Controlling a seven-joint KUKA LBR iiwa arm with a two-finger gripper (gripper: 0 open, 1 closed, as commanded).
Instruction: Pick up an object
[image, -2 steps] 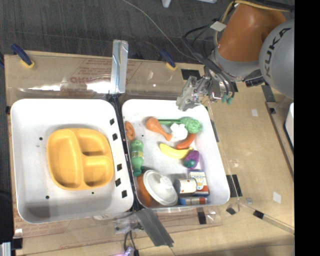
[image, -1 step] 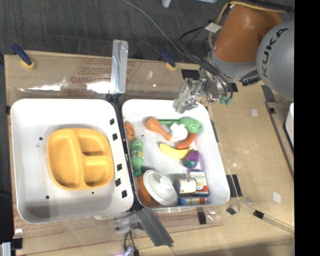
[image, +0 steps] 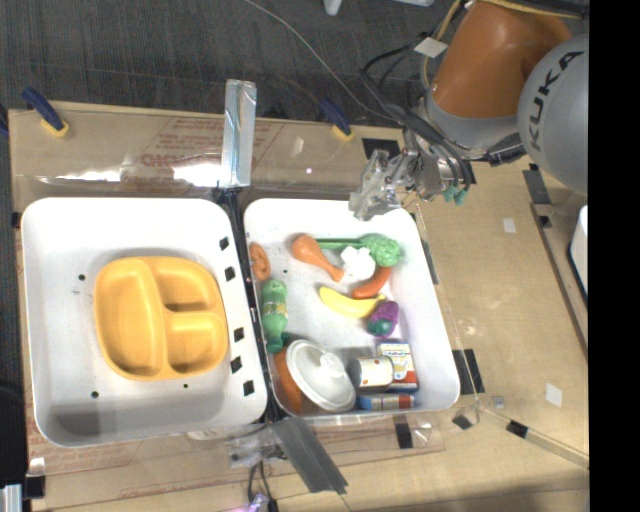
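A robotics lab — taped-down bench (image: 500, 300), twin white bins (image: 60, 300), loose cables (image: 300, 50) trailing behind.

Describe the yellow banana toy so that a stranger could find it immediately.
Look in the right white bin, near its middle. The banana lies below the white-ended drumstick and left of the purple grapes. It is the only curved, all-yellow piece there.

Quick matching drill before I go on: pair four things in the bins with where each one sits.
Things:
1. yellow tray
2. banana
3. gripper
4. white lid

Places:
A. above the right bin's far rim
B. near end of the right bin
C. left bin
D. middle of the right bin

Pairs: 1-C, 2-D, 3-A, 4-B
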